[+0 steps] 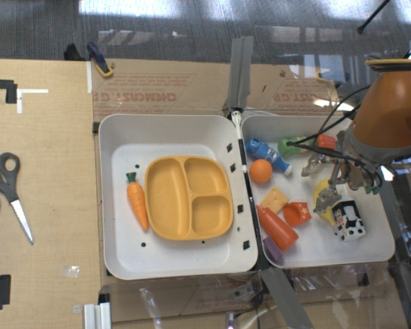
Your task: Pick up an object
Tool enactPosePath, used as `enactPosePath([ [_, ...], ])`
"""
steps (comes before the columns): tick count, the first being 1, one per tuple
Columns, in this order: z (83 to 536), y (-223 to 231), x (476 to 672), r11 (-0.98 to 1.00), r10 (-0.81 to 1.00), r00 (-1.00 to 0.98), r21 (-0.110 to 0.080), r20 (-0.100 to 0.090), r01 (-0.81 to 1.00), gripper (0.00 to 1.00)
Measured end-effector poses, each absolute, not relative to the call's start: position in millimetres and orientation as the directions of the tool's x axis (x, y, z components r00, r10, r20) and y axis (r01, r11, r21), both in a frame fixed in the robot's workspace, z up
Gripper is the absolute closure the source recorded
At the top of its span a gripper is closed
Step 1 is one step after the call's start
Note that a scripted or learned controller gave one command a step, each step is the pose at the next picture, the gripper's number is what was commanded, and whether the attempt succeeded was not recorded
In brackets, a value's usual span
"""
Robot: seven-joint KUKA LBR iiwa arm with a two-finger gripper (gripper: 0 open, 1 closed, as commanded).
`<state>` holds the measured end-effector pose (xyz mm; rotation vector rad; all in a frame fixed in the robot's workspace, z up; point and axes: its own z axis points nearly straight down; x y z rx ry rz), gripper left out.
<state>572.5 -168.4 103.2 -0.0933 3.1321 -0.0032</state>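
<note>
Reaching in from the right, my arm hangs over the right bin, while the left bin beside it bears a yellow divided plate with a toy carrot lying just left of it. My gripper sits low above a yellowish toy, next to a black-and-white cow figure, but whether my jaws are apart or closed on anything I cannot tell. Scattered left of me lie a red cylinder, a blue bottle, an orange ball, a cheese wedge and a small red piece.
</note>
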Motion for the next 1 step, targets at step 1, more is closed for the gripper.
enactPosePath([
  [1,113.5,-168.1,574.2,0.998,-0.061,-0.998,-0.004,-0.013,-0.061,1.00],
])
